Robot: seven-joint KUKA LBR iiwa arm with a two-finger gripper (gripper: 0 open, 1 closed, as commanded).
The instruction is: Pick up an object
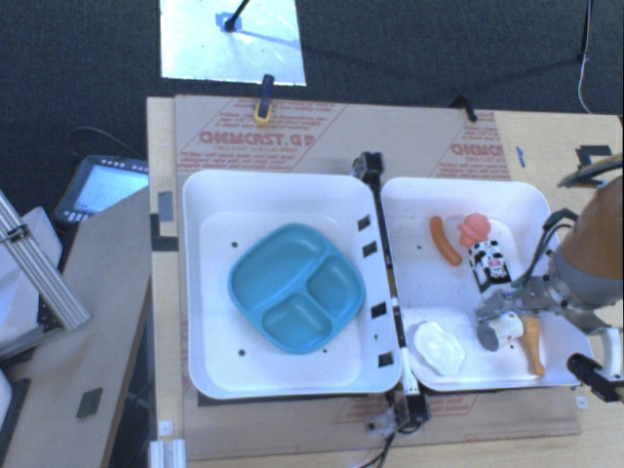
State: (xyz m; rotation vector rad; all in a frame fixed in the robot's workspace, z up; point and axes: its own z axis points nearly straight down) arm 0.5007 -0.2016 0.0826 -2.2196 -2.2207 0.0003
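The gripper [502,310] sits low in the right bin [419,261], near its front right corner, reached in from the right by the grey arm [595,252] with its orange band; whether it is open or closed I cannot tell, since the metal parts blur together over the toys. Directly under and beside it lie a small grey-and-white object [499,331] and an orange carrot-shaped toy [532,344], the two touching or nearly so; I cannot say that either one is held. Just behind the gripper stands a black-and-white cow-patterned toy [487,263], with a pink round toy [475,227] beyond it and an orange sausage [445,240] to that one's left; a white lumpy piece [438,347] rests near the bin's front left corner.

By my reading the step in hand is the descent or the closing on the grey-and-white object; the next move calls for a firm close on one item alone, then a straight lift clear of the carrot and the bin wall.

The left bin [210,359] carries a blue divided plate [296,287]; both bins rest on a cardboard sheet [292,135] laid over the bench; around it is dark carpet [78,47], a shiny metal square [229,27] beyond the bench, and a tablet-like screen [97,191] at the left.
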